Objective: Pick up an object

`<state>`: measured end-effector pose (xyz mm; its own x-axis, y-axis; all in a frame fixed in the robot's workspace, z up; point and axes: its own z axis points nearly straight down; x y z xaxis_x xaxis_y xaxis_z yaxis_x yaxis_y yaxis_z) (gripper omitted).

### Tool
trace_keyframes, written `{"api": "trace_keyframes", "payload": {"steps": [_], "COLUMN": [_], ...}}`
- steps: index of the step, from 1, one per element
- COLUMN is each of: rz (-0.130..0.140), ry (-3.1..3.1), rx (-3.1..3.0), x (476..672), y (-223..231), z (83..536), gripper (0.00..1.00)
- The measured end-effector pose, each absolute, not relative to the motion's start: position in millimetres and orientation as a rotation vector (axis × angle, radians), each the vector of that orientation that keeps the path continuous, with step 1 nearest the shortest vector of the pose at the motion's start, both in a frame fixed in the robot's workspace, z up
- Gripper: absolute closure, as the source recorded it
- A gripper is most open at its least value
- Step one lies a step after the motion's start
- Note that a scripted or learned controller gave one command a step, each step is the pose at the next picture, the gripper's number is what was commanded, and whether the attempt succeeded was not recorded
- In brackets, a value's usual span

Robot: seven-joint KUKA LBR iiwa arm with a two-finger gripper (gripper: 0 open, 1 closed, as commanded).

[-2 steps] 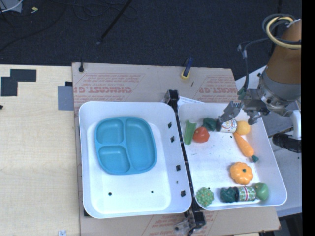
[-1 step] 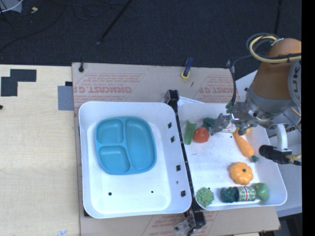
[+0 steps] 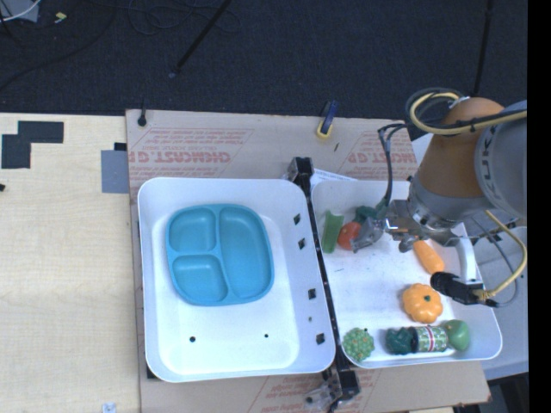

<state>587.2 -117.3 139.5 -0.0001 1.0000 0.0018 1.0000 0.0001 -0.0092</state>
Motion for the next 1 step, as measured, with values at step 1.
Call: {"api": "trace_keyframes", "payload": {"steps": [1], "rz": [0.006], "ry": [-2.216], "rx": [-2.218], "x": [586.4], "y": [-115.4], "z": [86.1], "gripper": [0.0]}}
